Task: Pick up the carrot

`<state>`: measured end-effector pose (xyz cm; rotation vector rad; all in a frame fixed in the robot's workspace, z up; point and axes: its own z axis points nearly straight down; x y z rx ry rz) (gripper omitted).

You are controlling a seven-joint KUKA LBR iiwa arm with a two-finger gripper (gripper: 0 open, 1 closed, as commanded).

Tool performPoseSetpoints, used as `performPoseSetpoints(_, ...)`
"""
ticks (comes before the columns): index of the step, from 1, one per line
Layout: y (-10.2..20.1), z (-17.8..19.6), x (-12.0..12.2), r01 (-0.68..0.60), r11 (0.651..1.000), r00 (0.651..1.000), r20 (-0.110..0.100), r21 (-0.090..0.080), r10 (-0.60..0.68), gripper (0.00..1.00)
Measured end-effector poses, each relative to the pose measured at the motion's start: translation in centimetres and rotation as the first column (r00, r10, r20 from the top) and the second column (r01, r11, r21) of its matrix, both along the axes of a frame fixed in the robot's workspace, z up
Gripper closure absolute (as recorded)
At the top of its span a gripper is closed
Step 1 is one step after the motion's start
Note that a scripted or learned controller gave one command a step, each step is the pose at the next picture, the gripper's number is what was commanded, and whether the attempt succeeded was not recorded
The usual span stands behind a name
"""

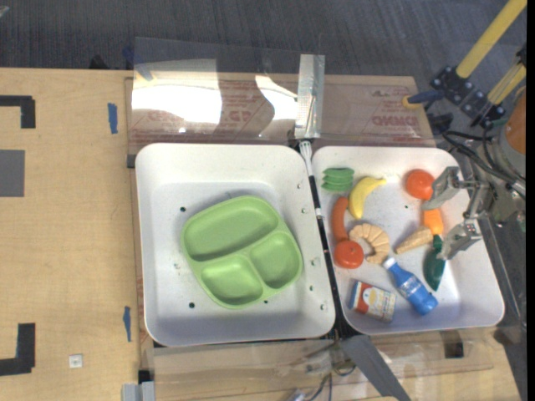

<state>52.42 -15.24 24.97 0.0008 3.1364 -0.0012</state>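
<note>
The carrot (433, 242) is lying in the right bin (485, 307), toward its right side; orange body pointing far, dark green top pointing near, so its long axis is running near-far with a slight lean; the end effector (456, 210) is hovering right over it, coming in from the right; its two fingers are standing spread wide, one at the far end by the tomato (419, 183), the other at the near end by the green top; nothing is sitting gripped between them; the fingers are lining up along the carrot's length, not across it; a bread piece (414, 241) is touching the carrot's left side; blue bottle (410, 285) is lying just near-left.
</note>
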Motion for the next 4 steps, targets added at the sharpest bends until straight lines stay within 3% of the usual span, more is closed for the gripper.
performPoseSetpoints(1,-4.7,-7.4,3.3,0.18,0.984,0.984,-0.006,0.002,-0.18,0.0)
performPoseSetpoints(2,-6.4,-15.3,6.9,0.219,0.976,0.976,0.002,0.0,-0.219,0.0)
performPoseSetpoints(3,-6.3,-14.2,7.2,0.216,0.976,0.976,0.009,-0.001,-0.216,1.0)
performPoseSetpoints(4,-7.0,-15.6,5.9,-0.209,0.978,0.978,0.011,-0.004,0.209,1.0)
